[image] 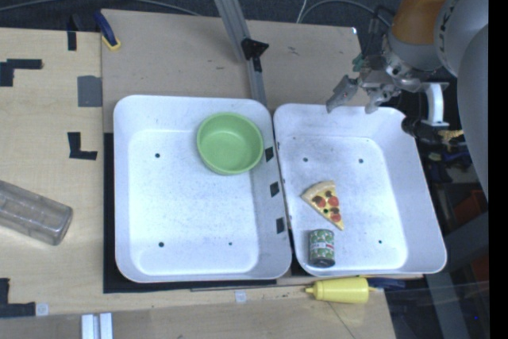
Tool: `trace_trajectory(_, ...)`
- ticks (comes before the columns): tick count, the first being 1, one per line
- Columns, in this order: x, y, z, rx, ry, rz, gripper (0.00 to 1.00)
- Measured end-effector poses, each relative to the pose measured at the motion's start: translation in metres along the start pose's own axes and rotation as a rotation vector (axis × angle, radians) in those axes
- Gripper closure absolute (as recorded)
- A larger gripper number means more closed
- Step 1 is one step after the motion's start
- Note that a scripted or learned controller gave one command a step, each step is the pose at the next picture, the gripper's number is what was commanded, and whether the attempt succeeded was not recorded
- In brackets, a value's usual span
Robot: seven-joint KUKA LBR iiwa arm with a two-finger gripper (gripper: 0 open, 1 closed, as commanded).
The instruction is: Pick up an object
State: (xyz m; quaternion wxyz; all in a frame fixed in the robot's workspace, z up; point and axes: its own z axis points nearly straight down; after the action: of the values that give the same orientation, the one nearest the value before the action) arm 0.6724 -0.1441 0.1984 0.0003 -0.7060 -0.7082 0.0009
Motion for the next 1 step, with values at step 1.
trace_trajectory(1,-0.0001,-0.0001,0.0000,0.000,0.000,0.000,0.00)
